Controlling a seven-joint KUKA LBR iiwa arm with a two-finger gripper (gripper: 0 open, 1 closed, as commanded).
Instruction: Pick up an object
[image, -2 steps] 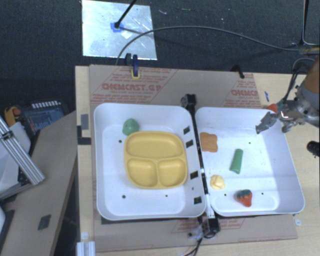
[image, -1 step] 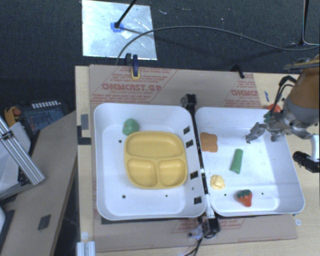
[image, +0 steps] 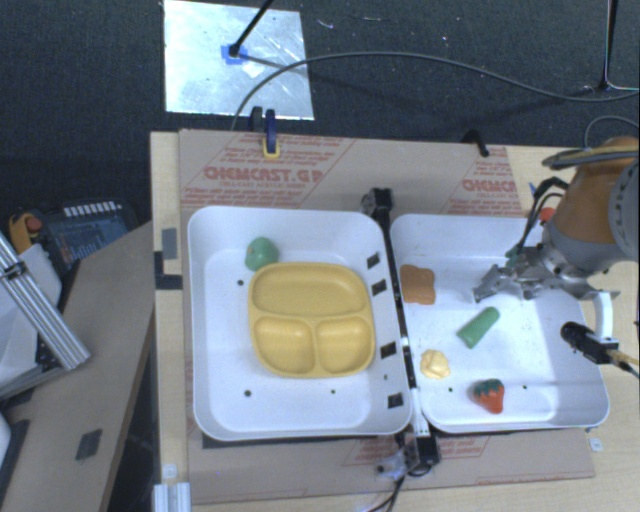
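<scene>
So from my end nothing's been picked yet. The gripper (image: 488, 288) sits low over the right bin (image: 575, 405), reaching in from the right edge, and I honestly can't tell if it's released or clenched, the angle just doesn't give it to me. Nothing visible in it either way.

Candidates in that bin: a green cylinder (image: 478, 327) just below and beside the gripper, a tan piece (image: 418, 284) off to its left by the divider, a yellow lump (image: 434, 364) and a red-and-green thing (image: 488, 395) nearer the front.

Left bin (image: 215, 400) has a yellow tray (image: 308, 318) and a green blob (image: 262, 252) behind it.

My guess: the cylinder's the likely target. The whole grab and lift is still to do.
</scene>
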